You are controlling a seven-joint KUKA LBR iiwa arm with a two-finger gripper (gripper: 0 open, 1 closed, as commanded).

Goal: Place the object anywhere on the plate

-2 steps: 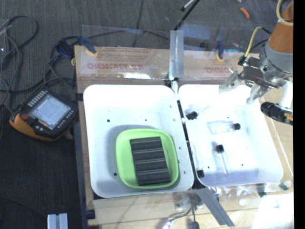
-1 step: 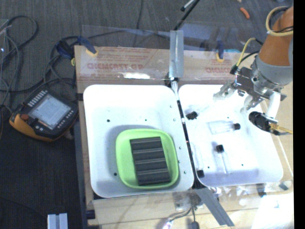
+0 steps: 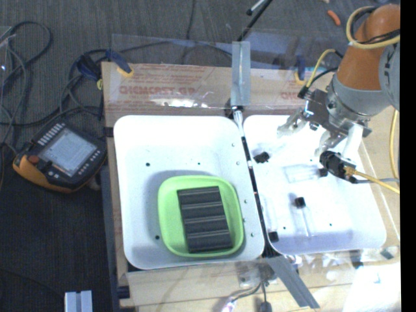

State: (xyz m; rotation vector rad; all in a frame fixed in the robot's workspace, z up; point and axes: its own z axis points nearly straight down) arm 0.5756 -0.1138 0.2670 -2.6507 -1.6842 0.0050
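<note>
1. Your dark ridged block (image 3: 205, 218) lies flat on the green plate (image 3: 168, 200) in the left bin (image 3: 136, 155); I'd judge the placing done.
2. Your pincer (image 3: 318, 135) hangs over the right bin (image 3: 364, 220), well apart from the plate. Can't tell whether it's open or closed.
3. Probably parked there to keep clear of the plate.

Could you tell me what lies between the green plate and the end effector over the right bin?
In the camera view, between the green plate and the end effector lie the bins' adjoining rims and a small black piece.
</note>
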